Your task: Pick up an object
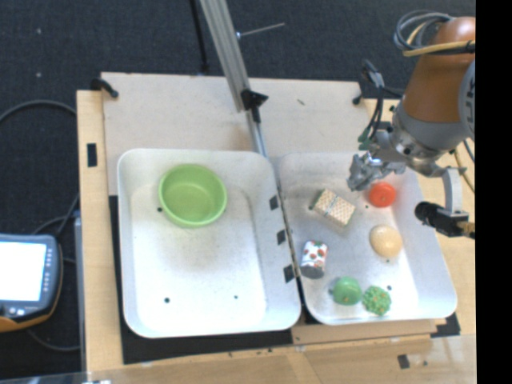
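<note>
The right bin [424, 286] holds a checkered tan block [334, 207], a red round object [382, 195], a pale yellow egg-shaped object [386, 241], a small white and red printed cube [314, 257], a green ball [346, 290] and a bumpy green ball [377, 299]. My gripper [362, 171] hangs over the back of this bin, between the tan block and the red object and just left of the red one. Nothing shows between its fingers.
The left bin [200, 294] holds a light green bowl [192, 195] at its back left. A grey metal post [228, 46] rises behind the bins, ending at a black clamp [254, 100]. A screen device [28, 278] sits left of the bench.
</note>
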